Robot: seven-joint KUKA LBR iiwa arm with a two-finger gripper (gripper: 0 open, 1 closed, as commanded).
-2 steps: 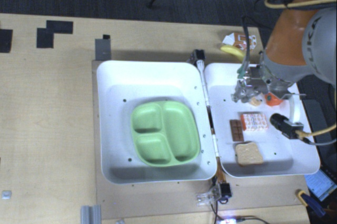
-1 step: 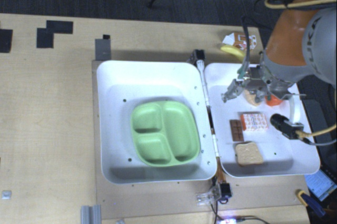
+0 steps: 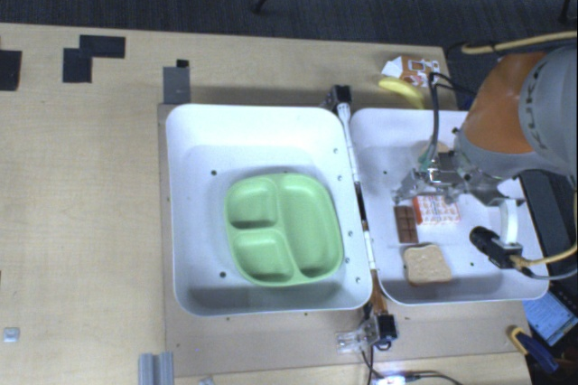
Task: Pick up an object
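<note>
Jaws' state unclear above upright snack packet [image 3: 437,211], long axis toward far rim.

Your left bin [image 3: 194,193] has open floor only around the green divided plate [image 3: 283,227] at centre frame. In the right bin [image 3: 379,148] (lower right), a snack packet [image 3: 432,213] and brown block [image 3: 426,264] crowd the floor.

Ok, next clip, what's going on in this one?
A grey and orange robot arm reaches in from the right, its tool low over the right bin. Just below the tool lie a white and red packet, a brown bar and a tan sponge-like block. The left bin holds a green divided plate. Nothing looks lifted yet.
</note>
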